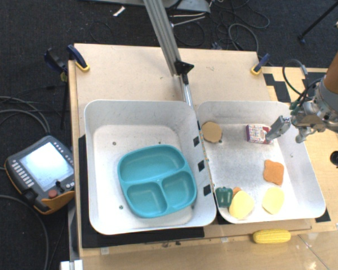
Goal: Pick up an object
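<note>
while arm is cut off at right, gripper (291,130) spread wide, holding nothing, beside small box (257,133)

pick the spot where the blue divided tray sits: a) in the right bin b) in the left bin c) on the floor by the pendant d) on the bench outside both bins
b: the blue divided tray lies flat inside the left bin, while the food items lie in the right bin.

Arm (333,89) cut off by right edge; green item (223,195) prob. part-hidden.
</note>
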Motion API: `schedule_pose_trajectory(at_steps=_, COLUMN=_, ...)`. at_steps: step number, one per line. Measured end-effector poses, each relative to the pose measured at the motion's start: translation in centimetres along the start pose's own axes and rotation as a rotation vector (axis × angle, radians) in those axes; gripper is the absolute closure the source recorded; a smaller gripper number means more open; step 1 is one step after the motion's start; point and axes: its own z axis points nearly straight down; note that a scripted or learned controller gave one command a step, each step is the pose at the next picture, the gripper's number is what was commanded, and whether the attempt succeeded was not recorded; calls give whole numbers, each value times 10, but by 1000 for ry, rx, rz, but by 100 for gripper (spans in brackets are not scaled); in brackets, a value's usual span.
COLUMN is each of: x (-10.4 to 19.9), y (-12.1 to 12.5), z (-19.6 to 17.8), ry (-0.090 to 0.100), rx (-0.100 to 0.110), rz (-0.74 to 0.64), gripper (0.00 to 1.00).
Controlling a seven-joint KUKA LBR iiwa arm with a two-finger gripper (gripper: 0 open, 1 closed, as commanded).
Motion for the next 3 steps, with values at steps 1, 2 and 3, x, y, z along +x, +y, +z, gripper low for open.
schedule_pose_trajectory(at_steps=1, x=0, y=0, z=0, ry=0, rx=0, rz=1, gripper=0)
schedule_pose_trajectory(at_steps=2, x=-4, y=1, z=44, ry=0, rx=4, rz=3, gripper=0)
schedule_pose_trajectory(at_steps=3, x=-4, y=-1, z=109, ry=2, rx=6, rz=3, gripper=0)
